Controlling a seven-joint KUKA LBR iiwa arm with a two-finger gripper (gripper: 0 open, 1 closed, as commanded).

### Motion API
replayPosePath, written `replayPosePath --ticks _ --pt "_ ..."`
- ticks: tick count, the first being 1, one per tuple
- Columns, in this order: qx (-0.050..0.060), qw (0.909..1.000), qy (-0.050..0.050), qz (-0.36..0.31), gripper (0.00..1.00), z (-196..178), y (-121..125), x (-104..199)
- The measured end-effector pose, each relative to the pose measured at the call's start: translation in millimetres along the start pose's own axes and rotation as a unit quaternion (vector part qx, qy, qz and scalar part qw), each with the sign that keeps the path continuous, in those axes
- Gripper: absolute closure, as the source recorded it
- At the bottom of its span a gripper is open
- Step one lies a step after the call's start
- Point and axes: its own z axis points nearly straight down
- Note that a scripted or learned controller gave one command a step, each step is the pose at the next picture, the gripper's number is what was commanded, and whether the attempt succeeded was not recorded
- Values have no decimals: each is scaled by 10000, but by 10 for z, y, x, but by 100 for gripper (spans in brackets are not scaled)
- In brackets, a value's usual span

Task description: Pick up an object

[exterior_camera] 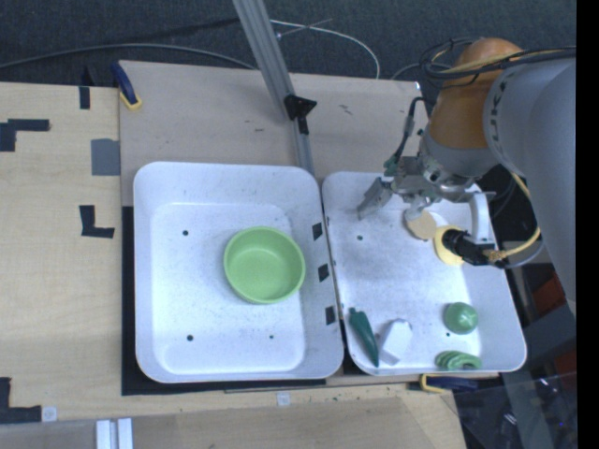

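Note:
My gripper hangs over the upper left part of the right bin, pointing down and to the left; I see nothing in it. A cream-coloured piece lies just right of the gripper, with a yellow item beside it. Near the bin's front edge are a green ball, a flat green ringed piece, a white block and a dark green item. A light green bowl sits in the middle of the left bin.
A grey metal pole rises at a slant from behind the bins, where they meet. The arm's orange band and grey body fill the upper right. Cables run over the dark floor at the back.

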Motion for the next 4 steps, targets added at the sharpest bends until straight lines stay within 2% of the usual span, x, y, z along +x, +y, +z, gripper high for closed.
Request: replayPosePath --ticks 1,2,3,4 --pt "-4 10000 -3 -1 0 494 75 2" --pt "-23 10000 -8 -3 0 739 69 10" --pt "-26 10000 -3 -8 100 627 72 18" --pt "-62 10000 -3 2 100 -2 110 15"
